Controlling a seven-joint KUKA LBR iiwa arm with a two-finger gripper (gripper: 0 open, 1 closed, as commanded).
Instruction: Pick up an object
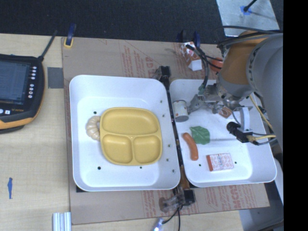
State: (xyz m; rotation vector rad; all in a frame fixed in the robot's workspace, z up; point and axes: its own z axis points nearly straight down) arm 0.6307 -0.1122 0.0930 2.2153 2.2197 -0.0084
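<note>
Across your desk (pixel 29 167), nearest first, the right bin (pixel 260 170) holds a red packet (pixel 220 161), sausage (pixel 190 146) and green piece (pixel 200 134), while farther back the arm's gripper (pixel 211 102) hangs low, finger state beyond telling.

**Robot lab, bin-picking test cell**

I see a lab setup, not a home. Grey arm (pixel 262 66) with orange band and loose cables over two white bins (pixel 82 172) on a cardboard sheet (pixel 120 49) clamped to a wooden surface (pixel 29 177). Teach pendant (pixel 17 90) at left. Dark carpet floor (pixel 120 8) behind. Toy props: yellow divided tray (pixel 131 135), plastic sausage (pixel 190 146).
</note>
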